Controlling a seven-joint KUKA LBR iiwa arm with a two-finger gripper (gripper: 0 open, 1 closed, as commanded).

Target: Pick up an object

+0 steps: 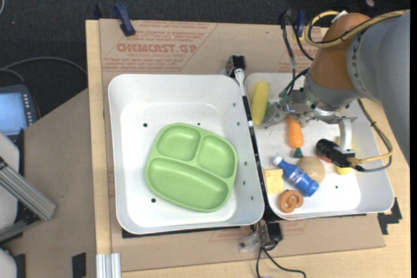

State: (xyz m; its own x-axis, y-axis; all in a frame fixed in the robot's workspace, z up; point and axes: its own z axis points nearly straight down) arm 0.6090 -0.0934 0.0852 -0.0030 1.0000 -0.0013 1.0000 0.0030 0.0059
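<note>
My gripper (291, 109) hangs low over the back of the right bin (371, 195), under the grey arm with its orange band (332, 62). Just in front of the gripper lies an orange carrot (296, 133), its top end close under the gripper. A yellow corn cob (259, 101) lies to the gripper's left along the bin's wall. Nearer the front are a blue bottle (298, 177), a beige round object (315, 169), a yellow slice (273, 182) and a brown ring-shaped pastry (291, 200).
The left bin (130, 101) holds a green divided plate (191, 167). A black and yellow part of the arm (333, 153) with cables sits over the right bin's middle. A brown board (163, 42) lies under both bins.
</note>
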